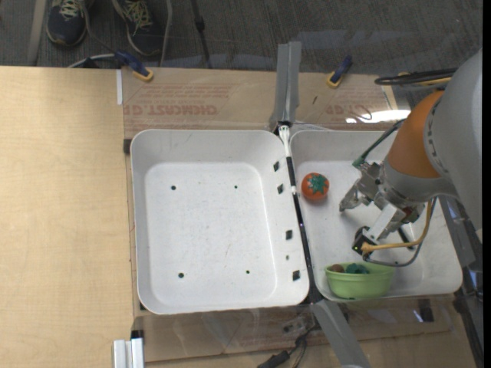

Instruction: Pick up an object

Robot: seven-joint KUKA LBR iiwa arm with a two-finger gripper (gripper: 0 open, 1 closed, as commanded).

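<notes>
A red ball with a green patch (314, 186) lies in the right bin (330, 236), close to its left wall. A light green bowl (358, 281) sits at that bin's front edge with something dark teal (355, 268) inside it. My gripper (354, 198) hangs low over the right bin, a short way to the right of the ball and behind the bowl. Nothing shows in its grasp.
The left bin (207, 221) stands next to the right one, with a narrow divider (294, 205) between them. Brown cardboard (199, 102) lies behind the bins, and a bare wooden bench top (61, 205) stretches to the left.
</notes>
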